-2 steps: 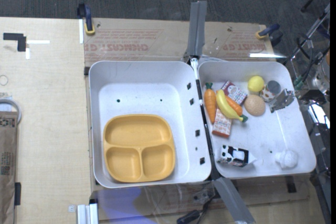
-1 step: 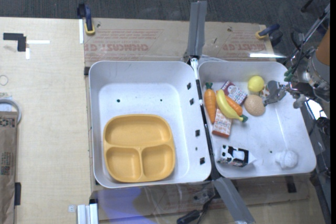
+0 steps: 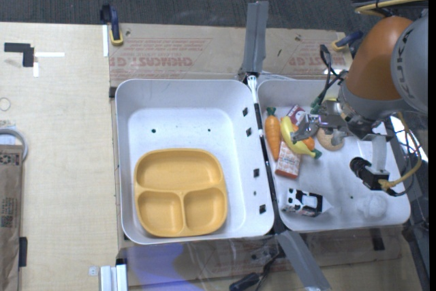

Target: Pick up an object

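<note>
Two white bins are seen from above, set side by side on the bench. In the left bin (image 3: 129, 146) a yellow divided tray (image 3: 181, 192) is laid toward the near side. The arm (image 3: 385, 65) is brought in from the right, and its gripper (image 3: 310, 127) is lowered over the far left part of the right bin (image 3: 395, 215). A banana (image 3: 297, 140) is found directly beneath the gripper, apparently touching it; whether it is gripped cannot be told. A carrot (image 3: 272, 135) is placed just left of the banana, a red-and-white packet (image 3: 288, 161) under it, and a round tan object (image 3: 332, 139) just to its right. A black-and-white toy (image 3: 304, 202) is set apart, nearer the front wall.
</note>
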`<state>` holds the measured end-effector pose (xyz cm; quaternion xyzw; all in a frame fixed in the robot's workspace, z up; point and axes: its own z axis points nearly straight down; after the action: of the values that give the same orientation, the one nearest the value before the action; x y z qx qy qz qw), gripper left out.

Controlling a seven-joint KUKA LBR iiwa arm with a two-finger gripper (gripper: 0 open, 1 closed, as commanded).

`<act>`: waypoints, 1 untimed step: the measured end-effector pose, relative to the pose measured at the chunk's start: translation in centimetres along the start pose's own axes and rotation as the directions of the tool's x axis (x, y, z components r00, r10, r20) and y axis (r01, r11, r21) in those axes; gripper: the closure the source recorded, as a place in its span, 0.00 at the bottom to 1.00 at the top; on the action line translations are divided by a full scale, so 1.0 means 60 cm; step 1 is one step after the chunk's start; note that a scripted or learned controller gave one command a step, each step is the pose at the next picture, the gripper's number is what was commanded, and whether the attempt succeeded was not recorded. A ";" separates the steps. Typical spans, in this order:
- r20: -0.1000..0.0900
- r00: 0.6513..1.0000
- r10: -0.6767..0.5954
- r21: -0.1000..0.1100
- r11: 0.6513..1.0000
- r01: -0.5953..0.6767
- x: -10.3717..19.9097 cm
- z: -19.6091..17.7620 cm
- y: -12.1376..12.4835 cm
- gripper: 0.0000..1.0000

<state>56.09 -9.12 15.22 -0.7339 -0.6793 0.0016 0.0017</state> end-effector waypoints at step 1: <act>0.000 0.994 -0.110 -0.009 0.994 0.110 -0.026 0.093 0.017 0.00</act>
<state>56.95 -10.74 9.62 -0.6953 -0.7187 -0.0020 -0.0014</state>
